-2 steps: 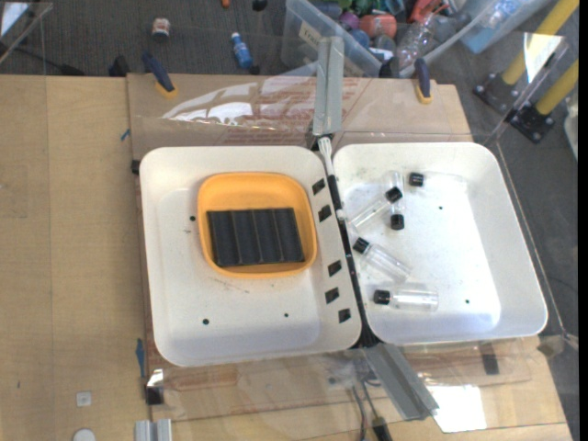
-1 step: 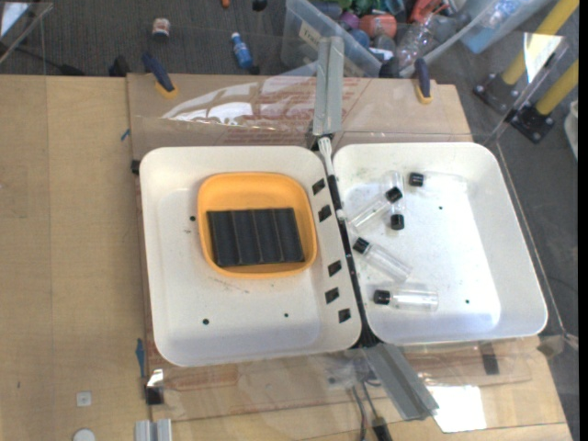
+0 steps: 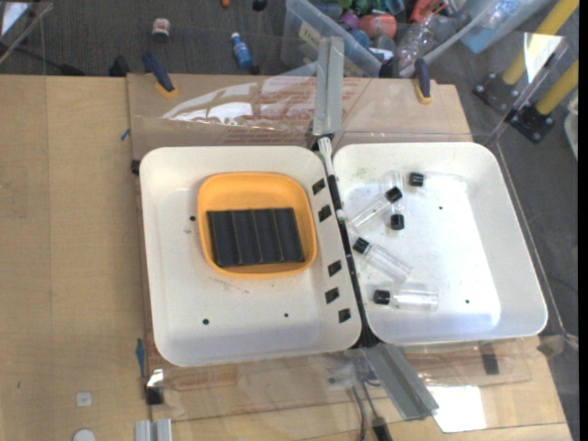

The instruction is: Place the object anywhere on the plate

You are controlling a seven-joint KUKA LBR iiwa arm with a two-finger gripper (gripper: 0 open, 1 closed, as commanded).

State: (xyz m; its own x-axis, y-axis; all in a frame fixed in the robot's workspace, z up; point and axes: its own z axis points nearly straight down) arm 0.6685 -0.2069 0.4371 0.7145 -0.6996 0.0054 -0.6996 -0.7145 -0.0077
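An orange square plate [image 3: 257,185] lies in the left white bin [image 3: 241,315], towards its back. A black ridged block [image 3: 254,236] rests flat on the plate and covers most of its inside. In the right white bin [image 3: 482,246] lie several clear plastic vials with black caps. One vial [image 3: 407,298] is near the front, one [image 3: 382,261] is in the middle, and one [image 3: 369,214] is close to the divider. A loose-looking black cap [image 3: 416,179] sits near the back.
A grey metal bar [image 3: 328,85] runs back from the seam between the bins, which carries black clips [image 3: 334,267]. Behind the bench stands a clear tub of coloured toys [image 3: 395,7]. Clear plastic sheet [image 3: 248,108] lies behind the left bin.
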